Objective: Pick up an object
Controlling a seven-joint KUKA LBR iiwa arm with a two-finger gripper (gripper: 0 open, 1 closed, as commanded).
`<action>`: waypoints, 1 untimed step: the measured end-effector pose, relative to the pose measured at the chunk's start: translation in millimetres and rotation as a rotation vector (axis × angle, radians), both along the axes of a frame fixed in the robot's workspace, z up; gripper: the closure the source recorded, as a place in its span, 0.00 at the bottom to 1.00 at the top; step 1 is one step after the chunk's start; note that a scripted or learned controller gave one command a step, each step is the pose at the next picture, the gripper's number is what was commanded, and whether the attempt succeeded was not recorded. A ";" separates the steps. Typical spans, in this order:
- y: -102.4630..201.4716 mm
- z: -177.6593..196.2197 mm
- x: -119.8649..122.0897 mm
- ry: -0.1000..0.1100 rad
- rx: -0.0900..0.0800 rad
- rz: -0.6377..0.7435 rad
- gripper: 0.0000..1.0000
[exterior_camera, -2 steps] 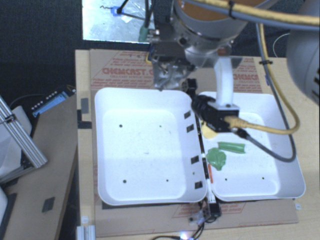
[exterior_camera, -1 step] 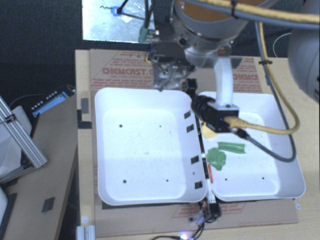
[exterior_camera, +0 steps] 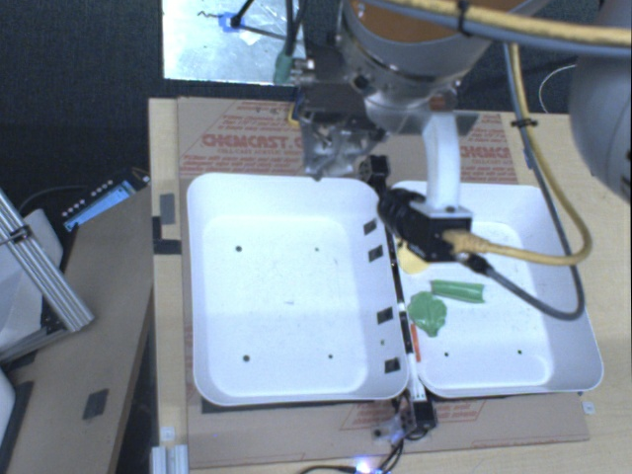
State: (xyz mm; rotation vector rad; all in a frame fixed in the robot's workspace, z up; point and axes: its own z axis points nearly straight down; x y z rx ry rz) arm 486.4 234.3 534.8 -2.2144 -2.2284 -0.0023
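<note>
Lighting is pretty even and flat, a bit washed out on the white bins, which glare softly with hardly any shadows. The arm at 12 o'clock is soft and out of focus. Corners at 9 o'clock go dim and grainy.

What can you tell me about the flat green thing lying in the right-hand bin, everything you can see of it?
The flat green piece is a bright green, irregular, leaf-like shape that looks soft or rubbery, though its material is hard to tell. It lies flat on the floor of the right bin, near the bin's left wall and the divider between the bins. A small orange-red bit shows at its lower edge. A longer green object lies just above and to its right, close to it or touching. The gripper is not on it.
</note>
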 end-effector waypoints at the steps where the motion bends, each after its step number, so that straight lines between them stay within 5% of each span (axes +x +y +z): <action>1: 0.0 0.0 0.0 0.000 0.000 0.000 1.00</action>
